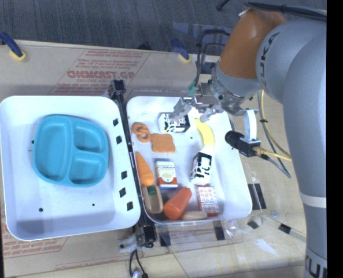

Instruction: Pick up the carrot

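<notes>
Carrot [144,168] lies in the right bin [236,181], against that bin's left wall, long axis running roughly top to bottom of the camera view, thick orange end toward the far side and the greenish stem end toward the near side. Nothing is gripping it. Just right of it stands a small juice carton [166,174] with an orange and white label; just beyond its upper end lie a pretzel [140,130] and a tan square cracker-like piece [162,143]. Below the carrot's near end sits a brownish item I cannot identify, and next to that an orange-red sausage-shaped piece [177,203] lying at a slant. Further right: a black-and-white patterned carton [202,167], a small red-and-white packet [207,198], and a yellow banana [205,134]. A second black-and-white patterned item [176,123] sits at the far end of the bin. Gripper [190,105] hangs over that far end, directly above this second patterned item and well apart from the carrot; whether its fingers are apart or together cannot be made out at this angle. Left bin [15,172] holds a blue divided plate [70,150].
</notes>
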Robot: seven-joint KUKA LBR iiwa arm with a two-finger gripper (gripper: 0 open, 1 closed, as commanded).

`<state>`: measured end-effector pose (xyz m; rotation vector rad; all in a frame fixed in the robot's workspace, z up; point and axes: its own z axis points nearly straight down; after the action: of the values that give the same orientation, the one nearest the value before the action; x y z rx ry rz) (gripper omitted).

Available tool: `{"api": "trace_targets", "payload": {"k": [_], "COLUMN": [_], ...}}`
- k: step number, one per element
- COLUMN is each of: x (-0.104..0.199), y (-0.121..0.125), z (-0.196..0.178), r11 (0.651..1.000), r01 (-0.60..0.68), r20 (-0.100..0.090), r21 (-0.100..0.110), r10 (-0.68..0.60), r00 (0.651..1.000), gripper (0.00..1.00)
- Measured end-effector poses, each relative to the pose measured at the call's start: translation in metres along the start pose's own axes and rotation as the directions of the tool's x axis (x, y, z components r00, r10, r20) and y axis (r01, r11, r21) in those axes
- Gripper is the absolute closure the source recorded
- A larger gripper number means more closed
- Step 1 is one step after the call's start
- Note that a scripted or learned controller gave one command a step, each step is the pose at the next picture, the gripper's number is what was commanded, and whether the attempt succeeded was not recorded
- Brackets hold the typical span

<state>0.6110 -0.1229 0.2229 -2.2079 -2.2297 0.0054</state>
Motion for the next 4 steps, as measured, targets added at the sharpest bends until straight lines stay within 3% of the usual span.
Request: {"api": "trace_targets", "payload": {"k": [1,2,3,4], "x": [0.027,0.026,0.026,0.027], "y": [-0.032,-0.029,-0.029,-0.028], "z": [0.130,0.116,0.116,0.106], "r11": [1.000,1.000,1.000,1.000], "r01": [0.004,0.010,0.010,0.016], "r20": [-0.001,0.002,0.002,0.003], "r21": [0.010,0.003,0.002,0.004], "r10": [-0.004,-0.010,-0.010,-0.016], "r00": [1.000,1.000,1.000,1.000], "gripper": [0.00,1.00,0.00,1.00]}}
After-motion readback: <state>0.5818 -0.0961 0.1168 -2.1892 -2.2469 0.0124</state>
